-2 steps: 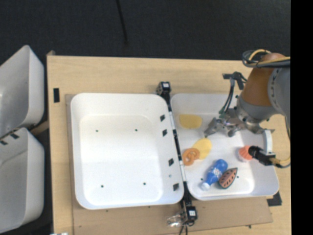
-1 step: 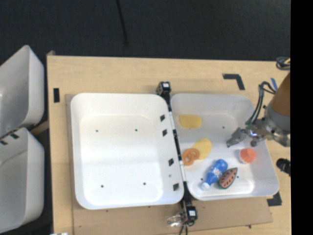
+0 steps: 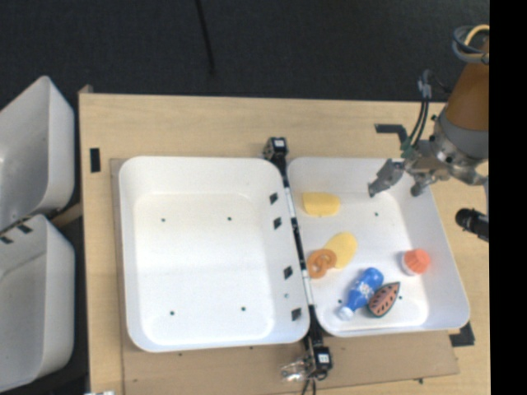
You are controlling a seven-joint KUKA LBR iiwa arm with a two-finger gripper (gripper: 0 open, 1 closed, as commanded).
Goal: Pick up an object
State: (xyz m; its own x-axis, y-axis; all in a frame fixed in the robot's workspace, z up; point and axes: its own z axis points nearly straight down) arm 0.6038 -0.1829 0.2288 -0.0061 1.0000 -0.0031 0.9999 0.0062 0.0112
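Objects for picking all lie in the right-hand shallow white plastic bin (image 3: 436,245), while the left-hand shallow white plastic bin (image 3: 132,220) sits beside it on the pale wooden counter (image 3: 181,126), the two touching along a seam marked by small black clips. Going from left to right within the right bin: a pale yellow rounded block (image 3: 320,203) lies near the upper left, close to the seam; below it an orange ring-shaped toy (image 3: 321,261) rests just beside, and seemingly touching, a yellow lemon-like lump (image 3: 342,246). Lower down, a small blue bottle with a white cap (image 3: 360,291) lies on its side, tilted, with a brown and orange oval toy (image 3: 384,299) touching it on the right. Further right, apart from the others, sits a small orange-red round piece (image 3: 417,261) near the bin's right wall. Above the upper right part of this bin hangs the grey metal claw (image 3: 400,181) of the arm, its two fingers spread wide with nothing between them, well apart from every toy; the nearest is the pale yellow rounded block, off to its left
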